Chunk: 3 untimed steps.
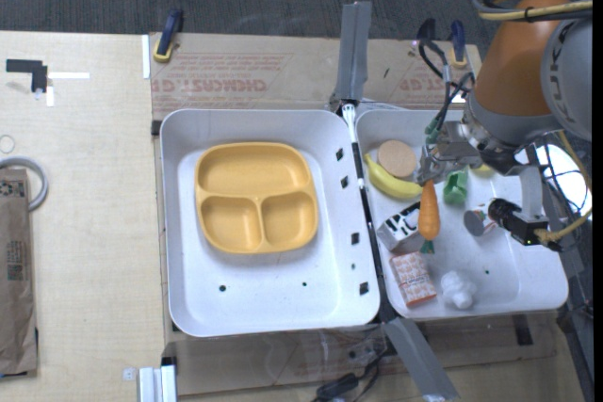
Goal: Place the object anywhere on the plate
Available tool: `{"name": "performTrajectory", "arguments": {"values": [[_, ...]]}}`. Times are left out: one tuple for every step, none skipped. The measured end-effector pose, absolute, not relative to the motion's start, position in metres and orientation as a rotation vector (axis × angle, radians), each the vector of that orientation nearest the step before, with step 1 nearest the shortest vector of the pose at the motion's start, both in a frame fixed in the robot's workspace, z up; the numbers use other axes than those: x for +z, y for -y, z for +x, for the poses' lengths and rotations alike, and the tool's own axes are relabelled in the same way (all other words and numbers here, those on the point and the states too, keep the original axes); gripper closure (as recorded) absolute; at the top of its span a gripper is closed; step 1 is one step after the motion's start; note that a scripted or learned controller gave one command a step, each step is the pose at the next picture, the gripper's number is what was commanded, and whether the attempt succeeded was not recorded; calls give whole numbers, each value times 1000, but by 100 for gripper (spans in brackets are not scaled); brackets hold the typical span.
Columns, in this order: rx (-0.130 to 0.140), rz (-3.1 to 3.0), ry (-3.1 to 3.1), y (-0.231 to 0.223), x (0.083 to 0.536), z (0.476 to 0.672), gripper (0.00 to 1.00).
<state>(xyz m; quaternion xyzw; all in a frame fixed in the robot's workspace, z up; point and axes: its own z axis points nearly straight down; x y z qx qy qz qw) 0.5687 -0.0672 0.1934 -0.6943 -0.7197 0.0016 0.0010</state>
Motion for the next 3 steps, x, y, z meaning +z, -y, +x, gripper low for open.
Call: {"name": "performTrajectory", "arguments": {"values": [[5, -2077, 2355, -28, 191, 547, 100], [5, -2048, 2382, -83, 191, 607, 100], [5, -2048, 2382, -83, 191, 607, 0]]}}
